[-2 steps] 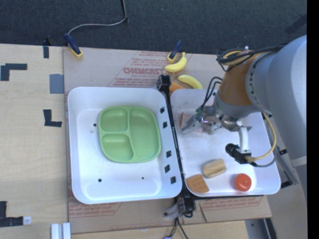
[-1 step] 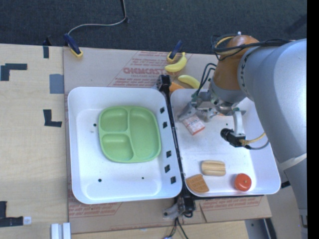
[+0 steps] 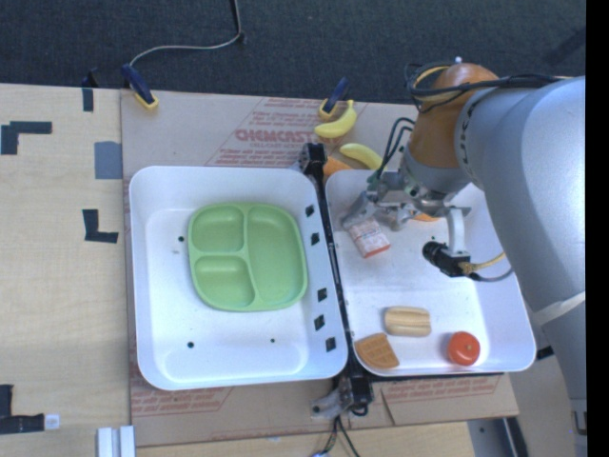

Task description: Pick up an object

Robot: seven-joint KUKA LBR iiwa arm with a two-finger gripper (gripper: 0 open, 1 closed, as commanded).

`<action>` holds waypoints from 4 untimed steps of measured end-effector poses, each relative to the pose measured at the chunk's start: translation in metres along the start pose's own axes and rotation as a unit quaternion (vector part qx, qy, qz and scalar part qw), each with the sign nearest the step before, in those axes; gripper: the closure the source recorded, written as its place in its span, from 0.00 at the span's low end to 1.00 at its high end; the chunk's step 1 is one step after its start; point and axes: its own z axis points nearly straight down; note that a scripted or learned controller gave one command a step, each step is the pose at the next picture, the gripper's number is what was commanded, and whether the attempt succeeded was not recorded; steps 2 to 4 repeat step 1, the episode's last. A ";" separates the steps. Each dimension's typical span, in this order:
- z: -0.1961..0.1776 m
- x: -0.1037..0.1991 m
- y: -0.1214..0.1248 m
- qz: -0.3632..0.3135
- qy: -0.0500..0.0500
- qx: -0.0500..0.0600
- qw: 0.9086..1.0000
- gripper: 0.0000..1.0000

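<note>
The grey arm with the orange band (image 3: 440, 131) reaches into the right shallow white bin (image 3: 495, 350) on the desk. Its two-finger hand (image 3: 381, 209) is lowered at the bin's upper left, directly above a small clear packet with a red-orange label (image 3: 369, 239); whether the hand is apart or together cannot be determined. A yellow plastic banana (image 3: 360, 153) lies at the bin's upper edge. A tan bread roll (image 3: 407, 321), a brown cookie-like wedge (image 3: 379, 351) and a red tomato (image 3: 463, 348) lie along the near wall. The left white bin (image 3: 152, 350) carries a green three-compartment plate (image 3: 247, 257)
</note>
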 end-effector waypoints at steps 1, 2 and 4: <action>-0.010 0.000 0.000 -0.001 -0.001 0.000 1.000 1.00; -0.010 0.000 0.000 -0.001 -0.001 0.000 1.000 1.00; -0.010 0.000 0.000 -0.001 -0.001 0.000 1.000 1.00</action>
